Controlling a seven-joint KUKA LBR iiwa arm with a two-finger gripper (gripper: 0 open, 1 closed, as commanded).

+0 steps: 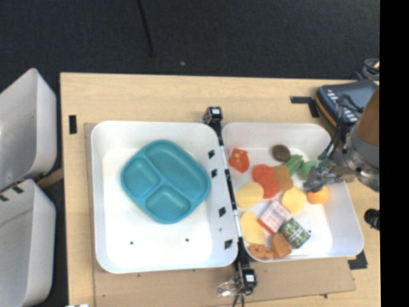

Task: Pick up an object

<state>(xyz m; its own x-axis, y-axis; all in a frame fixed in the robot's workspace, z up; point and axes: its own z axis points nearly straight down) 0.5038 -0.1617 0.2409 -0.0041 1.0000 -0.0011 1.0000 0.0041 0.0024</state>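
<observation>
Claw (pixel 317 183) over the orange toy fruit (pixel 319 196), right bin (pixel 345 232).
Claw state: cannot tell. Crowded neighbours could deflect the descent, causing a missed grasp.

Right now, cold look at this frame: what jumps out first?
The teal tray, a three-compartment plate lying alone in the left bin, draws the eye first. Next comes the bright pile of toy food in the right bin: a red piece, yellow pieces and a brown one near the back. The gripper sits low at that pile's right edge, by an orange piece.
</observation>
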